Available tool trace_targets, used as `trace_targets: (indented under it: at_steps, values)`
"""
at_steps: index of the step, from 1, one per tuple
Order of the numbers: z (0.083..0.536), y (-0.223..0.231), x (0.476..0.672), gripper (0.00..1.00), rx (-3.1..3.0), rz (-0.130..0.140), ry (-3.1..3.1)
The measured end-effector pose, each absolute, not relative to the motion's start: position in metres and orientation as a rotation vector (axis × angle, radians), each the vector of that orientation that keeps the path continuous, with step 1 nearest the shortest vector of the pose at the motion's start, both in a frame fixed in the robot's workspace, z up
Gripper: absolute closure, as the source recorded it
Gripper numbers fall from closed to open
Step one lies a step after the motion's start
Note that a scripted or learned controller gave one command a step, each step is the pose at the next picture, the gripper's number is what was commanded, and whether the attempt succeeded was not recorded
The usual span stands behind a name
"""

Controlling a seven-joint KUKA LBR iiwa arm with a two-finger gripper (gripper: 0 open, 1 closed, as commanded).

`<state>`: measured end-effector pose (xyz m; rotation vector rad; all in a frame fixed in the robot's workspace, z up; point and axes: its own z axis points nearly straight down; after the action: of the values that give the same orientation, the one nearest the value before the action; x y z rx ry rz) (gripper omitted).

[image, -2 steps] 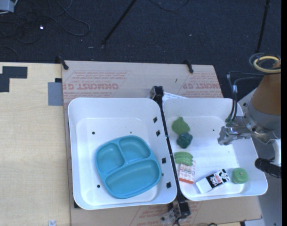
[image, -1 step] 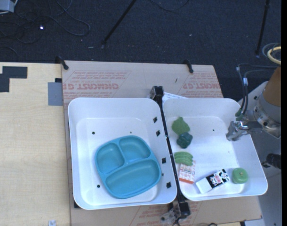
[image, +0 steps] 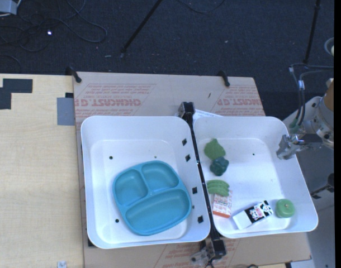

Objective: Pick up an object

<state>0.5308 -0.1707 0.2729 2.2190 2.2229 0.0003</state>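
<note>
The right bin (image: 296, 175) holds several small items. A light green leafy toy (image: 214, 148) lies at its upper left, with a dark teal lump (image: 219, 165) just below it. Lower down are a green pod-shaped toy (image: 218, 186) and an orange-and-white packet (image: 221, 204). Near the front edge a small black-and-white carton (image: 252, 214) lies beside a round green toy (image: 284, 208). My gripper (image: 286, 148) hangs over the right bin's right rim, apart from all of these items, with nothing visibly held.
The left bin (image: 98, 149) holds a blue divided plate (image: 152, 204). A black divider (image: 194, 166) with clips runs between the bins. Brown cardboard (image: 148, 96) lies under both. Cables and stand legs cross the dark floor behind.
</note>
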Motion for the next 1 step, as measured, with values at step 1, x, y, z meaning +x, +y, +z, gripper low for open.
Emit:
trace_targets:
  at_steps: [1]
  values:
    - [0.2634,-0.1292,0.5406,1.00,2.221,-0.002,2.230]
